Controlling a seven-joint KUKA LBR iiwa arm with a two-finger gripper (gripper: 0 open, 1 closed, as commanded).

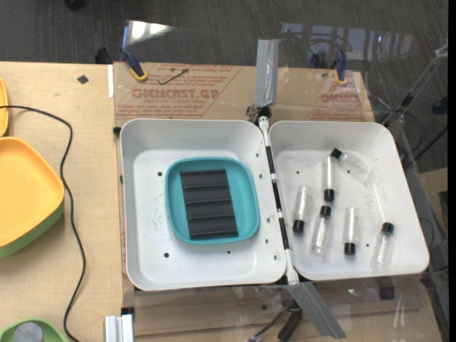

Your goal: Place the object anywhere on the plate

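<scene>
Your plate (212, 199) — teal, with a dark ribbed insert — sits mid-floor in the left bin (142, 262), set ready as the target. The objects, clear vials (328, 181) with black caps (six, loosely scattered), lie in the right bin (406, 255), well apart from it. I cannot tell the gripper's state from here — nothing is on the plate yet.

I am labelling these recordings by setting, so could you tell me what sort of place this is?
Probably a robotics lab test bench rather than a home or a shop: two shallow white plastic bins sit side by side on a pale wooden bench, one with a teal plate, the other with clear black-capped vials.
</scene>
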